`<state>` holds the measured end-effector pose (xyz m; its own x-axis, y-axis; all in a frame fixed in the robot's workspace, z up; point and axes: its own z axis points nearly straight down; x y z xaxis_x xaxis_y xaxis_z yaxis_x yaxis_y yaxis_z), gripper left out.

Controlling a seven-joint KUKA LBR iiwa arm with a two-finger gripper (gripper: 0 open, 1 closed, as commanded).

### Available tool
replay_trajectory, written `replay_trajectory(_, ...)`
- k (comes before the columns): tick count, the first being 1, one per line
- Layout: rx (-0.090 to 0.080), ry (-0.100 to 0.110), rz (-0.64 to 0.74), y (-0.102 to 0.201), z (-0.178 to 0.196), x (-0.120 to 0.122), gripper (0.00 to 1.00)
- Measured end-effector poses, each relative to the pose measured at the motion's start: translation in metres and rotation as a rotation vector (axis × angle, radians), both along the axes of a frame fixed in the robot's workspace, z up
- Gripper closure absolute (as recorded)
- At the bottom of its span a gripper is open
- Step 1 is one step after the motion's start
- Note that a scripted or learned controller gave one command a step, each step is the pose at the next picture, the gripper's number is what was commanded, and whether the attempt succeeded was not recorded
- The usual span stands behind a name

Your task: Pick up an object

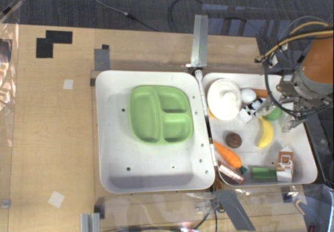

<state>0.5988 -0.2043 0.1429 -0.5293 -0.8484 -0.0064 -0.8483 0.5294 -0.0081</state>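
Observation:
My gripper (pixel 280 114) hangs low over the right bin (pixel 308 171) near its far right side, open, its fingers spread either side of a small light-green object (pixel 273 113). Nothing is visibly lifted between them. Just below it lies a yellow banana (pixel 265 133). A black-and-white toy (pixel 251 109) and a white ball (pixel 248 94) sit to the gripper's left. A white bowl (pixel 224 99) stands at the bin's far left corner.
The right bin also holds a brown disc (pixel 233 139), a carrot (pixel 228 154), a dark-green cylinder (pixel 263 173), a small carton (pixel 285 165) and a can (pixel 230 174). The left bin (pixel 112 168) bears a green divided plate (pixel 160 114). Cables loop above the arm.

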Motion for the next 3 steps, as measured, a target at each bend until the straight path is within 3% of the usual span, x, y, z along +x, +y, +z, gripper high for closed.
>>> replay_trajectory(1,-0.002,-0.004,-0.026,0.009,-0.053,-0.037,0.0)
replay_trajectory(2,-0.004,-0.005,-0.009,0.025,-0.053,-0.038,0.0)
replay_trajectory(3,0.0,-0.018,-0.009,0.028,-0.039,-0.033,1.0)
